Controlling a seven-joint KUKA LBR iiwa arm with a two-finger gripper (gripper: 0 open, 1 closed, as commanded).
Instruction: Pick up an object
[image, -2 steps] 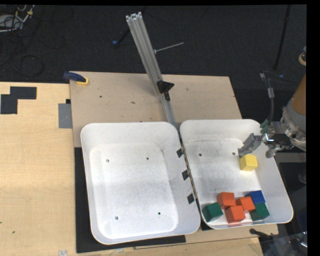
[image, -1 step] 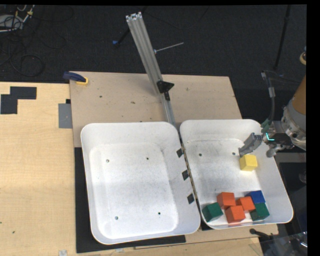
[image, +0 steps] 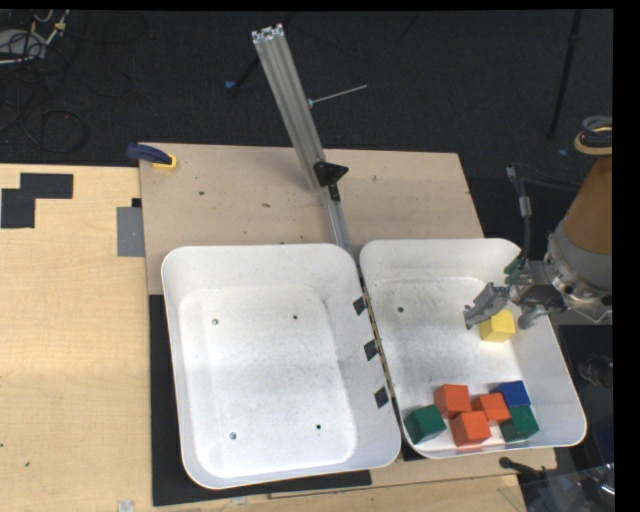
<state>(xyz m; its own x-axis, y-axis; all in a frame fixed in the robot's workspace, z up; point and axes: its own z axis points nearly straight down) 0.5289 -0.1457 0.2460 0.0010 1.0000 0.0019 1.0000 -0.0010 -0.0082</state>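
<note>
A yellow block (image: 498, 327) lies in the right bin (image: 440, 265), near its right wall. My gripper (image: 496, 312) hangs directly over this block, reaching in from the right. Its fingers look spread, one tip to the left of the block and one to its right, so the gripper is open. The gripper body hides the block's upper edge. At the bin's front right corner sits a cluster of blocks: three orange (image: 470, 412), two green (image: 425, 423) and one blue (image: 514, 392).
The left bin (image: 200, 270) adjoins the right one, with black clips (image: 371, 349) along the shared rim. A slanted aluminium rail (image: 295, 110) rises behind the bins. The arm's orange band (image: 597, 205) is at the right edge.
</note>
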